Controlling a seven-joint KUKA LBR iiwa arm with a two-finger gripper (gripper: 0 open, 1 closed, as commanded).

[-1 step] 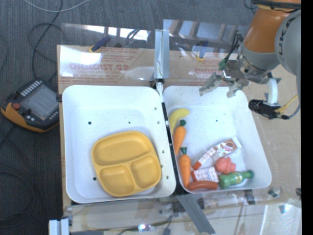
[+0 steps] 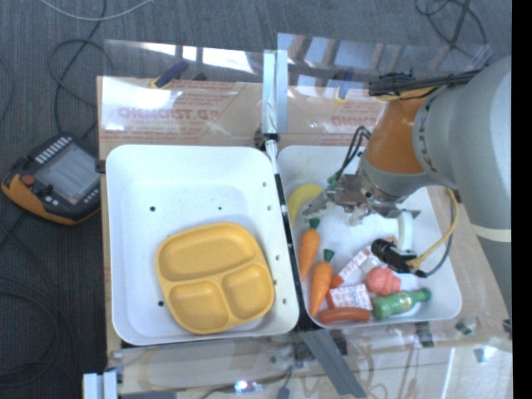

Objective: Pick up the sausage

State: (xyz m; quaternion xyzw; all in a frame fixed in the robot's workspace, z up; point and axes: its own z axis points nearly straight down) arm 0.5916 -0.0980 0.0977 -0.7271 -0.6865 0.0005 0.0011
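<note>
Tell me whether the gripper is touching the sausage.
Apart. In the camera view the gripper hangs over the upper part of the right bin, while the sausage lies at its lower edge, carrots between them.

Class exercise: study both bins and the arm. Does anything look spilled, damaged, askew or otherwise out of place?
Nothing stands out. The yellow tray lies flat in the left bin, slightly turned. The toy food, sausage included, sits crowded at the right bin's near edge, all inside it.

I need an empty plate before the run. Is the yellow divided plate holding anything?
Empty: the yellow divided plate in the left bin shows bare compartments.
</note>
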